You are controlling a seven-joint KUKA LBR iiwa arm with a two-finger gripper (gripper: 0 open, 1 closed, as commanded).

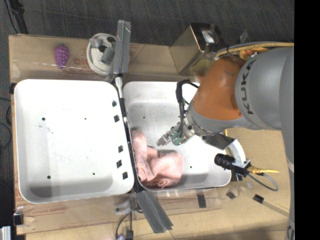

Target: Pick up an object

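Observation:
A crumpled pink cloth (156, 163) lies in the right bin (150, 100), against its left wall near the front. My gripper (170, 138) hangs just above and to the right of the cloth, fingers pointing left and down toward it. Nothing shows between the fingers, and the cloth rests on the bin floor. The grey arm with its orange band (220, 91) reaches in from the right over the bin's right half.
The left bin (65, 139) sits beside the right one, with a grey divider bar (120, 59) between them. Behind the bins are a purple object (61, 55), a white roll (101, 51) and a brown box (197, 46). Cables trail at the right front.

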